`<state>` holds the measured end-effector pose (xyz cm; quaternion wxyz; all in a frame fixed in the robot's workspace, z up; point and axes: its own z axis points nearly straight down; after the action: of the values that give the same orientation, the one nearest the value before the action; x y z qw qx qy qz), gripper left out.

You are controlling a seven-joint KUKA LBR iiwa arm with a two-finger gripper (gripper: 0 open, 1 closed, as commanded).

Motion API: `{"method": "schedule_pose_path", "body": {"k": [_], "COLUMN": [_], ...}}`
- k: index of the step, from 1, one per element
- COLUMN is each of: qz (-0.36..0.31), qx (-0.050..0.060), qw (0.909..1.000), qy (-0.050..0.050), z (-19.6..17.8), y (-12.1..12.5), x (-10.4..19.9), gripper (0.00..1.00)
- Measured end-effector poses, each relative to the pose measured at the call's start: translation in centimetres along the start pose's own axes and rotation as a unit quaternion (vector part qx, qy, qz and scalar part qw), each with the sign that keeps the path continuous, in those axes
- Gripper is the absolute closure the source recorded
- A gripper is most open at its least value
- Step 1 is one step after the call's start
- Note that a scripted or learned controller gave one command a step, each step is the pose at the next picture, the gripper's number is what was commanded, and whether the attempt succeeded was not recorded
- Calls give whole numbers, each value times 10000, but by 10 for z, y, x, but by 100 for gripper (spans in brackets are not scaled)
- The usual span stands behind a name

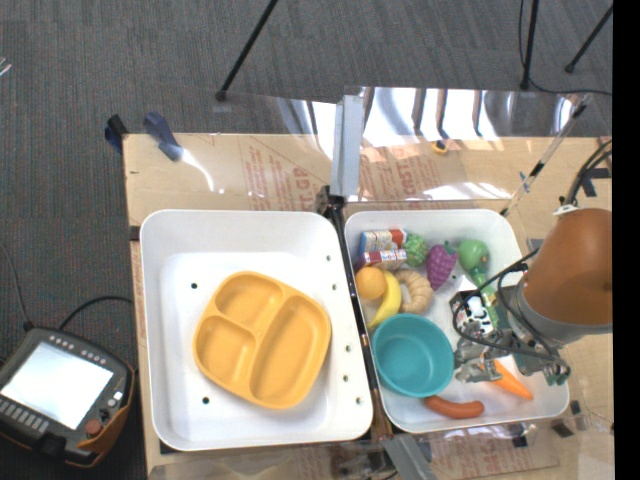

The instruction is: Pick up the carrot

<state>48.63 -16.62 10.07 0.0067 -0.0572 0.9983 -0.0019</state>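
Bench (pixel 230 168): bare wood-look board, clear glossy sheet standing along the 12 o'clock edge, glare on it. Left bin (pixel 170 238): shallow white plastic, rounded corners, smooth. In it a yellow tray (pixel 262 339), three compartments, rounded, matte plastic, tilted diagonal; wide bare white margin all round it, most at 12 and 9 o'clock. Right bin (pixel 500 224): same white plastic, crowded.

Arm (pixel 572 268) comes in at 3 o'clock, big orange band, grey below, cut off by the frame edge, covers the bin's right rim. Gripper (pixel 490 366) low over the right bin's 4 o'clock corner, metal fingers and dark cables tangled with what lies under; fingers look close together at the carrot's thick end, but contact is too cluttered to read, so grip state cannot tell.

Teal bowl (pixel 414 355): round, smooth, at 7 o'clock of the right bin, touching the bin's left wall. Banana (pixel 387 301), curved yellow, just above the bowl. Beige ridged doughnut (pixel 415 292) beside it. Orange ball (pixel 370 283), round, at the banana's 10 o'clock. Purple bumpy grapes (pixel 441 264). Green round fruit (pixel 473 255). Small can (pixel 382 249) lying on its side at 11 o'clock, label blurred.

Carrot (pixel 512 382): orange cone, tip pointing to 4 o'clock, near the bin's right wall, thick end under the gripper. Sausage (pixel 453 406): red-brown, smooth, along the 6 o'clock wall, little room either side.
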Motion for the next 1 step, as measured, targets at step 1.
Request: {"method": "schedule_pose_path", "body": {"k": [1], "qz": [-953], "qx": [-12], "qw": [9954], "qy": [16], "z": [-126], "y": [-29], "x": [-31], "gripper": [100]}}
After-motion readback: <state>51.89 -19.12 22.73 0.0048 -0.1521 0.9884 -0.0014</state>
